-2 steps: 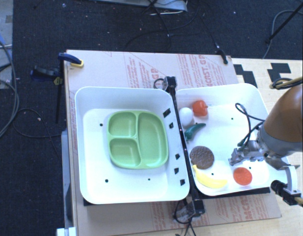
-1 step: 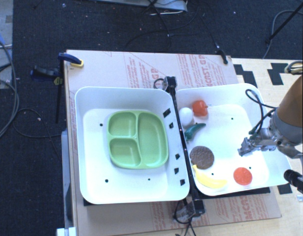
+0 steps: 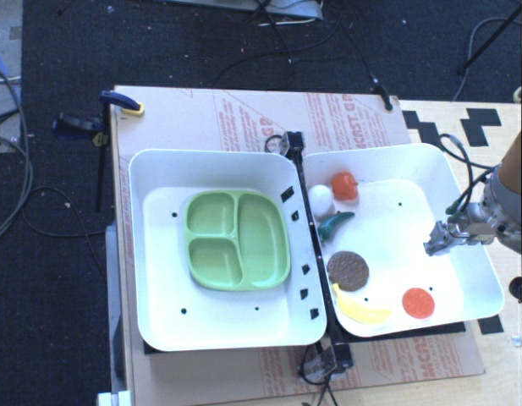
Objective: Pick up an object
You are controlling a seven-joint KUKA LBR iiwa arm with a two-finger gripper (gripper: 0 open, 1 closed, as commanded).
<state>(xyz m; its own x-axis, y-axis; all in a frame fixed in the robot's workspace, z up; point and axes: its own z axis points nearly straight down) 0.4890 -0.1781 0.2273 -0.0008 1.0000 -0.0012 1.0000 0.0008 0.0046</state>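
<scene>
Dark floor surrounds the worktop [image 3: 210,121], whose right bin [image 3: 430,163] holds toys along its left wall, while the half-cropped end effector [image 3: 438,242], grip unclear, hovers over bare room by the right wall.

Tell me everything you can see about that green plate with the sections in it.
The green plate is a pale green tray with rounded corners, plastic by its look, split by raised ridges into three compartments: two smaller ones on its left and a long one on its right. All three look empty. It lies flat, slightly turned, near the middle of the left bin, resting on the bin's white floor with nothing else touching it.
</scene>
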